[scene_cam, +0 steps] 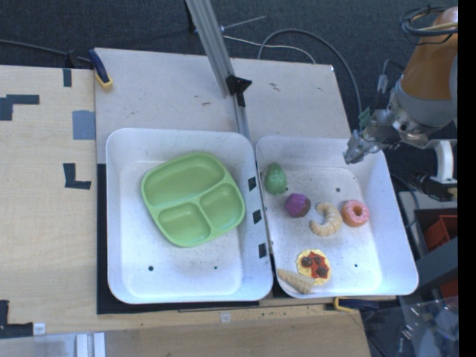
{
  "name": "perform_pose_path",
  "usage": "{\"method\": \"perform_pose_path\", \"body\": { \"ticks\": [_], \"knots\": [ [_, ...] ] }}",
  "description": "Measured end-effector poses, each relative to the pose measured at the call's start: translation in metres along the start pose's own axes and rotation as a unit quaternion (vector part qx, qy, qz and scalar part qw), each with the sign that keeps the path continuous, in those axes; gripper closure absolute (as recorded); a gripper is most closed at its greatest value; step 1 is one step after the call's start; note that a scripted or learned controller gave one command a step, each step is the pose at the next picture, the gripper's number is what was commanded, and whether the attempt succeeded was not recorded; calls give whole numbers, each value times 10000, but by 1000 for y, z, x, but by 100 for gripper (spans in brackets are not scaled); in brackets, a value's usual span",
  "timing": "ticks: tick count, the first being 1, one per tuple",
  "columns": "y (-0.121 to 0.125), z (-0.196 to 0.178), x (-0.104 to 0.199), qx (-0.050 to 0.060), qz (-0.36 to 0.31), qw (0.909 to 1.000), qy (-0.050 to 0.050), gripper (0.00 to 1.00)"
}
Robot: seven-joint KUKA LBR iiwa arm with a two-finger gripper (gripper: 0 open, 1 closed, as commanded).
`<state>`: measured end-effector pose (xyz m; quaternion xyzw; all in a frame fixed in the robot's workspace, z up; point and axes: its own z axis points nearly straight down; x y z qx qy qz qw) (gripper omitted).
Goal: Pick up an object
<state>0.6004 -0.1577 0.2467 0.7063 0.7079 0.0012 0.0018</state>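
The right bin (372,266) holds several toy foods: a green round piece (275,178), a purple piece (297,204), a tan croissant (325,219), a pink-iced donut (355,213), a small tart with red topping (314,264) and a tan wedge (295,280) at the front wall. My gripper (354,150) hangs over the bin's far right corner, above and to the right of the food. Nothing shows between its fingers.
The left bin (126,266) carries a green divided plate (193,197). A metal post (212,32) slants down to the gap between the bins. Cables (312,39) run behind the right bin. The arm's orange band (431,65) is at the right edge.
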Motion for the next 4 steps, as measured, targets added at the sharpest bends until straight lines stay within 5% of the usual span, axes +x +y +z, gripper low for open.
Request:
{"method": "perform_pose_path", "body": {
  "ticks": [4],
  "knots": [
    [37,15,213,22,-28,10000,15,100]
  ]
}}
